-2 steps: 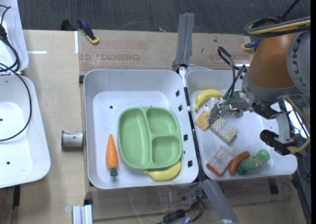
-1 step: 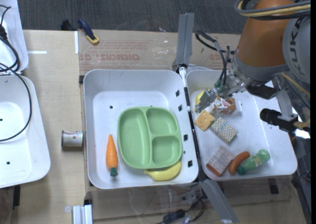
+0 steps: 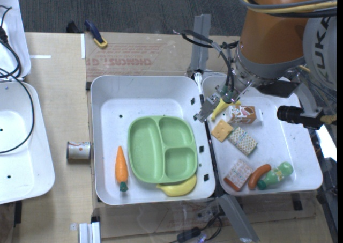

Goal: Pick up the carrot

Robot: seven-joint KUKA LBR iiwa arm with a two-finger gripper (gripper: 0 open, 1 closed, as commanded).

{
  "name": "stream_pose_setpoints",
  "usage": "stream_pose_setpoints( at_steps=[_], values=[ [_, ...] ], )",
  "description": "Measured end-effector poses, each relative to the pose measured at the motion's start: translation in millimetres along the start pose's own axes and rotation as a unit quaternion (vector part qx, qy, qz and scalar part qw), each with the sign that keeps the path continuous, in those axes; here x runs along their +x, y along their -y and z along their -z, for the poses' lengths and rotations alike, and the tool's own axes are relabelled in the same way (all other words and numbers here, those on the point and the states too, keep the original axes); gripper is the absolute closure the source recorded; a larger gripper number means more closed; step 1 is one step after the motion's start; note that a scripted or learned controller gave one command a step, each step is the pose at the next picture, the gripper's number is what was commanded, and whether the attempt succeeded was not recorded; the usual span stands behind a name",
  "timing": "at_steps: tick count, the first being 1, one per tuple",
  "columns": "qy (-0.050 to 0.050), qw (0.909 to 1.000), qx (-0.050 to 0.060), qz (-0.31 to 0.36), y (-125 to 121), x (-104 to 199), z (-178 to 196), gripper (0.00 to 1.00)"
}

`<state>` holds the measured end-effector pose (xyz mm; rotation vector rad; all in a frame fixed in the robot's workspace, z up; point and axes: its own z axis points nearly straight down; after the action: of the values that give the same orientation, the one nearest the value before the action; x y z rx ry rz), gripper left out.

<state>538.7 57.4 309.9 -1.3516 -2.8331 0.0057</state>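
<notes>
From above, two shallow white bins sit side by side on the tabletop (image 3: 59, 129); the carrot (image 3: 121, 166) lies in the left bin (image 3: 102, 129), near its lower left corner, lengthwise with the green stub toward the near edge, just beside the green divided plate (image 3: 162, 148) and apart from it by a thin strip of bin floor; a banana (image 3: 178, 187) lies tucked along the plate's near rim, partly under it. The arm, grey with a big orange dome, comes in from the right and hangs over the right bin (image 3: 300, 156); its hand (image 3: 221, 103) is low at that bin's upper left, close to the wall between the two bins and well apart from the carrot; a yellow piece shows right at its tips, but I cannot tell whether the hand is spread or pinching anything. Below the hand lie a cracker-like yellow square (image 3: 221, 130), a speckled packet (image 3: 243, 140) and a small white and orange carton (image 3: 247, 114); further down sit a pink wafer block (image 3: 238, 172), a sausage (image 3: 259, 176) and a green bottle (image 3: 276, 175). Out on the tabletop, a small can (image 3: 79, 151) lies on its side left of the left bin, and a blue and yellow clamp (image 3: 95, 34) rests by the far edge.
</notes>
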Motion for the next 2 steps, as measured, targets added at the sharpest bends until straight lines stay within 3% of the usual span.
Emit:
stream_pose_setpoints(
  at_steps=[1,2],
  values=[
    [0.001,0.9681,-0.001,0.250,8,22,34,0.00],
    [0.001,0.9285,-0.002,0.371,11,80,64,0.00]
  ],
)
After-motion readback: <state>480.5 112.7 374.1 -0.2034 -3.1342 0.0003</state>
